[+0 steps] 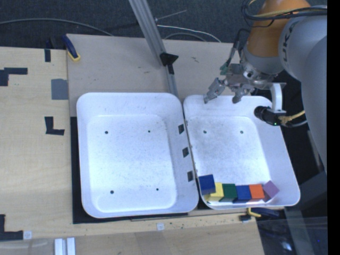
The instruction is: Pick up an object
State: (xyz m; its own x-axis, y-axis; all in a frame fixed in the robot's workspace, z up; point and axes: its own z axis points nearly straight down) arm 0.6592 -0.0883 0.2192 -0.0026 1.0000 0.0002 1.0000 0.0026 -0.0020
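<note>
My gripper (223, 93) hangs over the far rim of the right bin (228, 142), open, with its two fingers spread and nothing between them. Along that bin's near wall lies a row of small blocks: a blue one (206, 183), a yellow one (215, 193), a green one (229, 191), another blue one (243, 193), an orange one (256, 191) and a purple one (270, 188). The blocks are far from the gripper, at the opposite end of the bin.
The left bin (130, 153) lies beside the right one, with black clips (185, 152) on the shared rim. A slanted metal pole (151, 31) rises behind the bins. The bench (32, 132) carries tape marks at the left.
</note>
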